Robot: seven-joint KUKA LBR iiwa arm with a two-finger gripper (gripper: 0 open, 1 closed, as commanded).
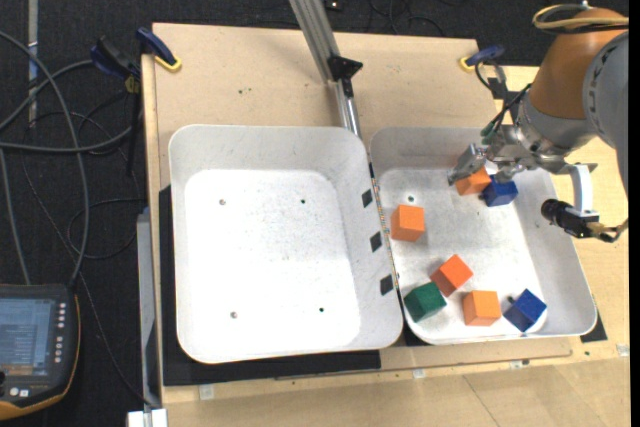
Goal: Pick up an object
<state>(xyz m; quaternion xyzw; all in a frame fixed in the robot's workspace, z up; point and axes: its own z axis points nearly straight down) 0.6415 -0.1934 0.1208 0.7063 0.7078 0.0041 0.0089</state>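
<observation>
A tan wooden bench (260, 75) bears two shallow white bins, left (190, 215) at 9 o'clock, right (565, 275) at 3 o'clock.

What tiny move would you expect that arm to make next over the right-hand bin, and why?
Probably a slow lift straight up. The two-finger gripper sits low at the far end of the right white bin, right at a small orange cube with a blue cube touching beside it. Rising gently would show whether the orange cube comes along; a firm hold cannot be confirmed.

Arm (585, 80) cropped at right edge; tablet (35, 345) cropped at left.
</observation>
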